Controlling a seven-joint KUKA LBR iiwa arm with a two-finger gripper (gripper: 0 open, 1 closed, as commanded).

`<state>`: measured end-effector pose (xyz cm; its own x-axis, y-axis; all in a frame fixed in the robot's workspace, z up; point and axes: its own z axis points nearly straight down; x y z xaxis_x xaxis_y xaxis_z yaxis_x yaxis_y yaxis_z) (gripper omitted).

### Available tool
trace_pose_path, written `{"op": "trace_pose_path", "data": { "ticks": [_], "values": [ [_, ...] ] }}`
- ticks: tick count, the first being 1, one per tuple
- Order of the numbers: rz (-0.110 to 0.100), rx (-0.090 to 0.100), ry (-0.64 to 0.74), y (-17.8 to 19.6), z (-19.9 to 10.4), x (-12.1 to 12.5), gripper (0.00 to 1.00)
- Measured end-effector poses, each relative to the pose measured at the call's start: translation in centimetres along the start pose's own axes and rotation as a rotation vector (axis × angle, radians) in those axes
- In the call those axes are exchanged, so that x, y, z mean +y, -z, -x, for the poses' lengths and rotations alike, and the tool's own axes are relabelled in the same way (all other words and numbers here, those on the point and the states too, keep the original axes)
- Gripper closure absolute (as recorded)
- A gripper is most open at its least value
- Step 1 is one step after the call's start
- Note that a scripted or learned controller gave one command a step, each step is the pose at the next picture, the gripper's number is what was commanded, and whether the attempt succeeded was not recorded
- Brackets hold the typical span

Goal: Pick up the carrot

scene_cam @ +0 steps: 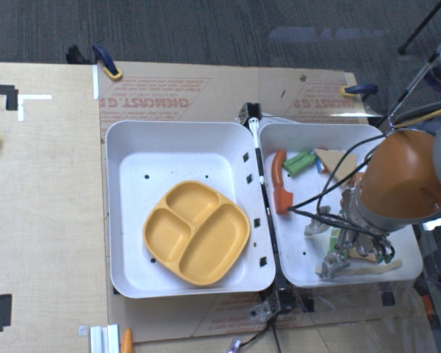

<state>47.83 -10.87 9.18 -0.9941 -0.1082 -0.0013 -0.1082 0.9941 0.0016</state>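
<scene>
Camera view showed the carrot (279,182) lying in the right bin (301,272), close against its left wall, long axis roughly up and down the picture, with the darker orange end toward the lower part. Nothing was seen touching it. A green item (300,162) lay just beside its upper end, and a tan, flat piece (331,159) was seen further right. The gripper (338,259) was placed low in the same bin, near the front right portion, well apart from the carrot, under the orange-banded wrist (400,175). Whether the jaws were spread or closed could not be told, since cables and the wrist hid them, and no object was made out between them. The yellow divided plate (197,232) sat in the left bin (125,197). The task was judged as not yet accomplished: the carrot was ungrasped and unlifted, so approach, closing and lifting were all left to be done.
</scene>
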Motion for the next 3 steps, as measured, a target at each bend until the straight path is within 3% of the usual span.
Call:
{"op": "trace_pose_path", "data": {
  "ticks": [1,2,3],
  "values": [
    [-0.001,-0.002,0.004,0.92,0.15,0.07,1.0],
    [-0.001,-0.002,0.247,0.06,0.6,-0.34,1.0],
    [-0.001,-0.002,0.249,0.06,0.6,-0.34,0.0]
  ]
}}
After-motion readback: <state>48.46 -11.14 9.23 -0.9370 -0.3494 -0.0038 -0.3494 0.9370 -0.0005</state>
